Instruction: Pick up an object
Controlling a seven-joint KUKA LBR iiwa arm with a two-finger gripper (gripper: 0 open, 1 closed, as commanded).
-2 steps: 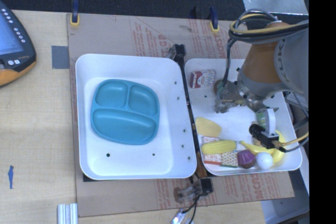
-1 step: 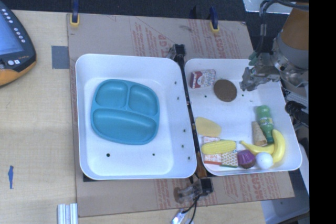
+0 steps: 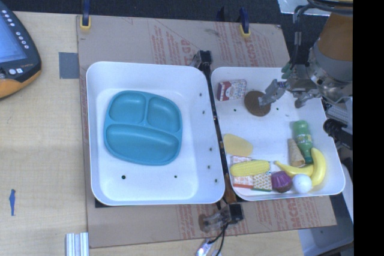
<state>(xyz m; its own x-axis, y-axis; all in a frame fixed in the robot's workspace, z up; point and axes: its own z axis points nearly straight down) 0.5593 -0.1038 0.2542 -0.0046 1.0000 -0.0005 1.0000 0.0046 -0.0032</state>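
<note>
The right bin [image 3: 276, 77] holds several toy foods. A brown round cookie [image 3: 257, 104] lies near its back, beside a red and white packet [image 3: 231, 90]. My gripper [image 3: 287, 96] hangs over the back right of this bin, just right of the cookie. It is open, with nothing between its fingers, and one fingertip [image 3: 272, 93] reaches close to the cookie's edge. At the front lie a yellow chip [image 3: 237, 144], a corn cob [image 3: 249, 168], a purple piece [image 3: 280, 181], a white ball [image 3: 302, 183], a banana [image 3: 318, 167] and a green bottle [image 3: 302, 136].
The left bin [image 3: 96, 129] carries a blue divided plate [image 3: 144, 128]. A handheld control pad [image 3: 15, 48] lies at the bench's far left. Blue clamps [image 3: 85, 14] hold the cardboard sheet at the back. The arm's grey body [image 3: 336, 39] stands over the right bin's far corner.
</note>
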